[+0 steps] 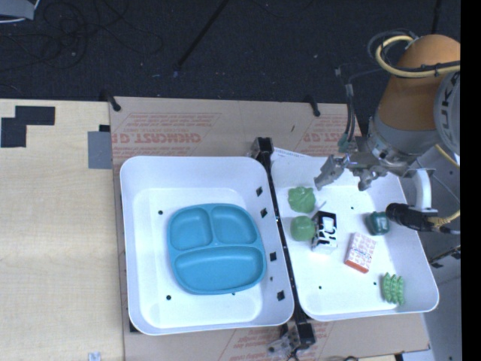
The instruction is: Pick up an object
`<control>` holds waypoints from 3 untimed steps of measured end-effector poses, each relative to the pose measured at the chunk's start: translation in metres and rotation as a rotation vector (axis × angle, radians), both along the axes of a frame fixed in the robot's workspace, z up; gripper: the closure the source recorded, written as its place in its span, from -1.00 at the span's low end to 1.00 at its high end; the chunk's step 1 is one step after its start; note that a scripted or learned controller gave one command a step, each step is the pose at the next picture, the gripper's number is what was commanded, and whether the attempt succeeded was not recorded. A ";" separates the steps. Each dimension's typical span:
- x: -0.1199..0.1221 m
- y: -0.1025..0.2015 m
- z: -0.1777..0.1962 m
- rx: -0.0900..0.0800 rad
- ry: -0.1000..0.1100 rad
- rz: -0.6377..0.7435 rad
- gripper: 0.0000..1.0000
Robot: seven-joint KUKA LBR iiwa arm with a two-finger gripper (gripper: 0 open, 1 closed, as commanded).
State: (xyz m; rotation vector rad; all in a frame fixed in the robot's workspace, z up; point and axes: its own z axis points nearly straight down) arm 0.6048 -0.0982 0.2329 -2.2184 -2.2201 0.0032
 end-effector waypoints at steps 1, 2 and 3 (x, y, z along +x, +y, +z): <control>-0.023 0.081 -0.049 0.003 0.006 0.005 -1.00; -0.021 0.075 -0.036 0.000 0.003 -0.004 1.00; -0.053 0.181 0.074 0.005 -0.011 0.012 1.00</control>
